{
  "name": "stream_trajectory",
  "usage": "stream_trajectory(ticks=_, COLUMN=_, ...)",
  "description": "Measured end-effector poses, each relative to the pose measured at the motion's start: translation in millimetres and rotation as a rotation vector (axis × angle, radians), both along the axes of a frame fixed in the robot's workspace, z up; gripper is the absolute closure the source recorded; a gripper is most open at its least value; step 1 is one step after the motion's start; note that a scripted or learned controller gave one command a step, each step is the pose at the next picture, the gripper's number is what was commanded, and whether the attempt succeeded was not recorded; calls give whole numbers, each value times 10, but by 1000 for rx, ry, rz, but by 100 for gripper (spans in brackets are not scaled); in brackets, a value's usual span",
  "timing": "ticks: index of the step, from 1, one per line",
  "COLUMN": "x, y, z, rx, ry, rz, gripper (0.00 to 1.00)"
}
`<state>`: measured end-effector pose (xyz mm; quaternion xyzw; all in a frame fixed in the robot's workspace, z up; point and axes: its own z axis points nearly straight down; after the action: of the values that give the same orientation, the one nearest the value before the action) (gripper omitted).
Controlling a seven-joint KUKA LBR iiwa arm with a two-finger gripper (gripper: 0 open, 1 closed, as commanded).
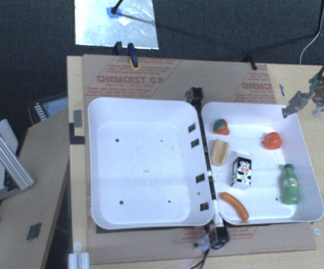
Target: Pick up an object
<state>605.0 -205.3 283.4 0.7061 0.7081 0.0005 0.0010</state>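
The right bin (305,150) holds several small objects. A red strawberry-like toy with a green top (221,126) lies near its back left. An orange-red tomato (272,140) sits toward the back right. A tan bread piece (219,152) lies by the left wall, and a black-and-white cow-print carton (241,172) stands in the middle. A green bottle (289,184) lies at the right side, and an orange sausage (234,205) lies at the front. My gripper (306,103) hangs open above the bin's back right corner, with nothing between its fingers.
The left bin (145,161) sits beside the right one, joined by a black hinge strip (204,161). Both rest on a cardboard sheet (151,74). A shiny metal plate (116,15) lies at the back. An aluminium rail (2,156) stands at the left.
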Motion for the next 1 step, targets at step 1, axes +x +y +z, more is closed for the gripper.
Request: stream_trajectory(ticks=1, x=-529, y=527, z=805, rx=1, ry=-5, rz=5, gripper=0)
